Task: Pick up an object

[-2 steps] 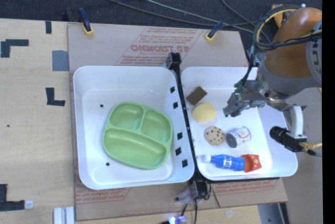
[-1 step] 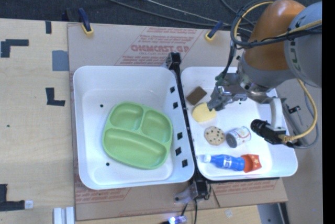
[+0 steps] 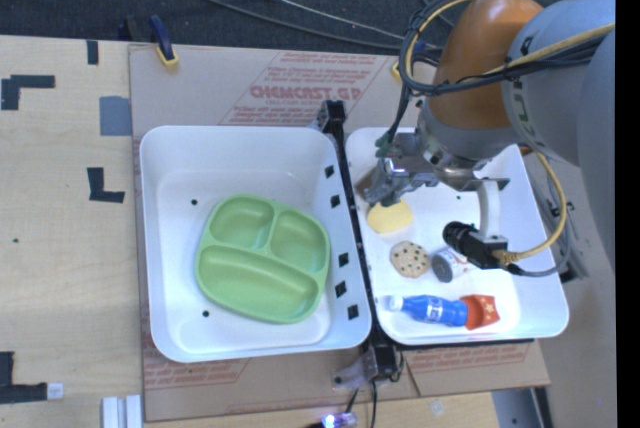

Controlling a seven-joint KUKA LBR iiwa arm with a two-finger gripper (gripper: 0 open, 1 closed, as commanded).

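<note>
- Camera view, worktop (image 3: pixel 60 246): two shallow white bins are seen side by side on a cardboard sheet (image 3: pixel 290 91).
- Left bin (image 3: pixel 160 156): one green divided plate (image 3: pixel 265 258) lies flat near the middle.
- Right bin (image 3: pixel 540 311): a yellow block (image 3: pixel 390 217) lies near the dividing wall; below it a round biscuit (image 3: pixel 406 258) is seen, with a small grey-and-red piece (image 3: pixel 445 265) just beside it; a blue bottle with a red end (image 3: pixel 442 310) lies on its side near the front rim.
- Arm (image 3: pixel 500 56): it is reached in from the right, over the right bin.
- Gripper (image 3: pixel 385 181): it is placed low, just above the yellow block; whether it is spread or closed cannot be told, and nothing is seen held.
- Risk, judged: the block sits close to the bin wall, so a finger could strike the wall or push the block aside; the block could then slip out.
</note>
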